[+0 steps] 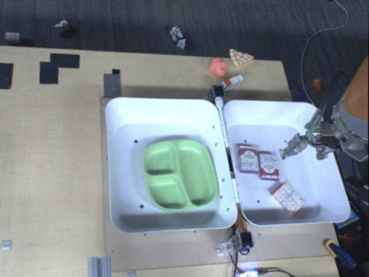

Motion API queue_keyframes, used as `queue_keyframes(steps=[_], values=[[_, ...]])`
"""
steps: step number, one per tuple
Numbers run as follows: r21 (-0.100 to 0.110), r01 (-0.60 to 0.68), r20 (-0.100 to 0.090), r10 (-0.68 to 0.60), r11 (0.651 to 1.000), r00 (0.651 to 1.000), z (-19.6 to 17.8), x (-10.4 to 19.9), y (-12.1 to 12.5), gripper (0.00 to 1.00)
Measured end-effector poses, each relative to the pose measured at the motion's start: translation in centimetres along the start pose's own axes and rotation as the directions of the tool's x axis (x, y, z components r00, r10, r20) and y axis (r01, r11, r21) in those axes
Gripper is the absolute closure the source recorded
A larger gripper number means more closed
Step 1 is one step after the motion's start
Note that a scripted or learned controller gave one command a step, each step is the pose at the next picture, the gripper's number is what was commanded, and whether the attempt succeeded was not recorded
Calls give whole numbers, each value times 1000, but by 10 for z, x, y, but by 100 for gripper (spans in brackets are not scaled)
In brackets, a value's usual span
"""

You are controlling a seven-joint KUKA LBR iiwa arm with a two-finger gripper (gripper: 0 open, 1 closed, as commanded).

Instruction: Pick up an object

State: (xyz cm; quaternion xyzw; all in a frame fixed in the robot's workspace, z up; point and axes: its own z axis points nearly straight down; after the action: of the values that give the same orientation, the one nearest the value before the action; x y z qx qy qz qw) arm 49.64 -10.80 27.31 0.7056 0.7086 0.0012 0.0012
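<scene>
Reaching in from the right, your tool (290, 149) hangs over the right bin (262, 113), its tip near the upper right of the two small red boxes (258, 161) that lie side by side, touching, in the middle of that bin. A third box (287, 197), paler and patterned, lies apart toward the near right corner. I cannot tell from this slanted view whether the tool is open or closed, and nothing shows between its tips, so treat it as holding nothing. Your main risk is the touching pair: come down on their seam and you may wedge, shove both aside or lift neither. They lie flat, so the tips may skid off the tops. The green tray (180, 174) in the left bin (167, 111) is well clear
</scene>
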Motion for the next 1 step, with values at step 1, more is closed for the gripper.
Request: queue_keyframes(steps=[1], values=[[5,-3,-1,3,1000,1000,151,-37,1,0]])
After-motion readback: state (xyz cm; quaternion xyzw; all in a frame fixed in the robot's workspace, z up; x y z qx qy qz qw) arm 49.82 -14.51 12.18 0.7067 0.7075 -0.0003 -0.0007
